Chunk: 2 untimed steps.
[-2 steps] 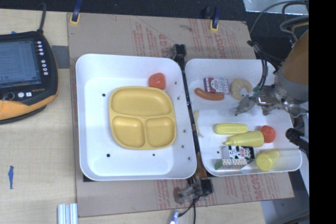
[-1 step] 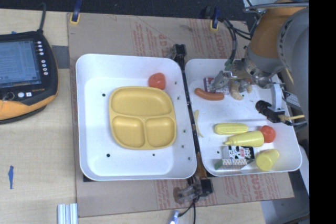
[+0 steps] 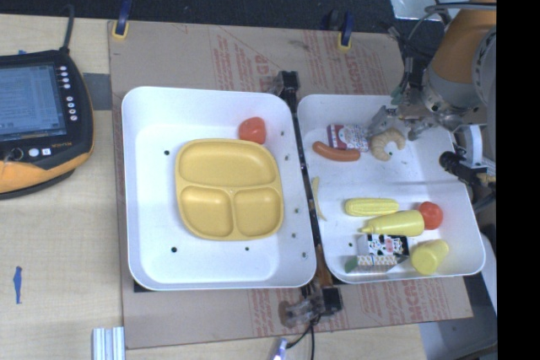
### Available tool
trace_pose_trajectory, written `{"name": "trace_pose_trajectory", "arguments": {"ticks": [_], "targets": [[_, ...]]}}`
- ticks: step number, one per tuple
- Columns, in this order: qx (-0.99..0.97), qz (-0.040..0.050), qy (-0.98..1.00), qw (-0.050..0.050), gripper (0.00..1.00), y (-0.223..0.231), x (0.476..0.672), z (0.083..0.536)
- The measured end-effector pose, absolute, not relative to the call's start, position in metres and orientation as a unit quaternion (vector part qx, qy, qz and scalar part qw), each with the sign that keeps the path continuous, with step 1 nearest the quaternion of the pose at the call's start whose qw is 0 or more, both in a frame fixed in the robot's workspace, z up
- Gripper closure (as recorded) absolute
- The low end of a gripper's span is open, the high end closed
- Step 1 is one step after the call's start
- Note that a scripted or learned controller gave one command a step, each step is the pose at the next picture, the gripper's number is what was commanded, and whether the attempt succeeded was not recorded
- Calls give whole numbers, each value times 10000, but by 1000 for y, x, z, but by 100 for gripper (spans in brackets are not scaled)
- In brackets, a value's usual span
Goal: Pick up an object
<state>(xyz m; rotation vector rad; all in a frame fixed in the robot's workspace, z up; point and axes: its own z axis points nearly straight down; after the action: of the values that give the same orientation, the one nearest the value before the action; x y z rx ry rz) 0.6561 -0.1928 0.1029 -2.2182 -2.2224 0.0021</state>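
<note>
Fingers' state impossible to tell at the gripper, low over the back of the right bin, right above a tan croissant-like piece. Just left of that piece, a small red-and-white packet and a hot dog. Nearer the front, a corn cob, a yellow bottle, a red ball, a yellow cup and a black-and-white carton. In the left bin, a yellow divided tray with a red tomato touching its back edge.
</note>
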Motion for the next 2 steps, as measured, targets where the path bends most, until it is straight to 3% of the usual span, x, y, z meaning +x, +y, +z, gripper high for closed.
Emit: {"name": "trace_pose_trajectory", "arguments": {"ticks": [1,2], "targets": [[-7060,18,-7082,-5,0,-119,658,97],[-7061,-20,-7081,-27,0,-159,659,97]]}}
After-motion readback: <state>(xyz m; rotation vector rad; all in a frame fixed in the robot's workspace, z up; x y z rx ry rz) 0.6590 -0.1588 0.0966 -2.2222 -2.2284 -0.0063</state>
